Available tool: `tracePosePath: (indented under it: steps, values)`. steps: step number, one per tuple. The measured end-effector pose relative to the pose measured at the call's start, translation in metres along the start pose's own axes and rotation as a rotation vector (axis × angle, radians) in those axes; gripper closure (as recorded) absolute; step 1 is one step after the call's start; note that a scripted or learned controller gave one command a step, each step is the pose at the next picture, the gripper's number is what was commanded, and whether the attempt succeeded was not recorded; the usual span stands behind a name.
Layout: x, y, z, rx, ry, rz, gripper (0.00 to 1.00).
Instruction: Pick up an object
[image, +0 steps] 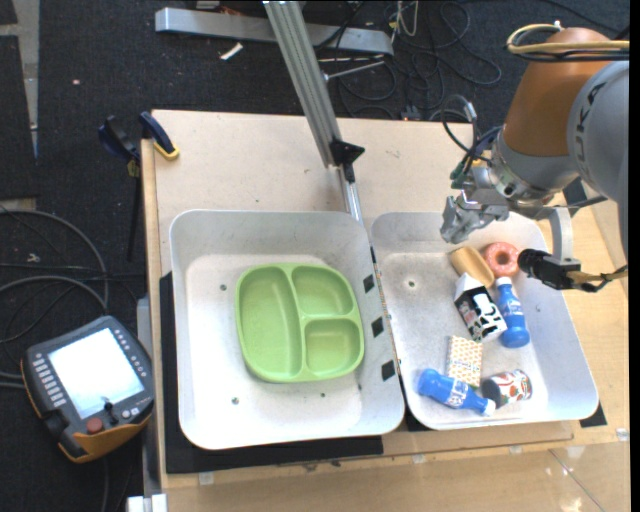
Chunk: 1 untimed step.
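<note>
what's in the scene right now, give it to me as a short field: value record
left bin: holds a green divided plate
right bin: pink donut, black-and-white bottle, two blue bottles, patterned card, small red-and-white can
gripper: above the right bin's far edge, near the donut, nothing seen between its fingers
arm: reaches in from the right
task state: no object picked up yet
</note>
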<state>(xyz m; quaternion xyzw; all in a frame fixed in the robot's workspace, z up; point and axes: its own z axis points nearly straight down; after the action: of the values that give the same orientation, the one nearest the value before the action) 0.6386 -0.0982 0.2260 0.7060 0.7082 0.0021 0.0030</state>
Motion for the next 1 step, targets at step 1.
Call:
tracePosePath:
  steps: [1]
  values:
    - [0.0001, 0.002, -0.0538, 0.0, 0.0, 0.0, 1.0]
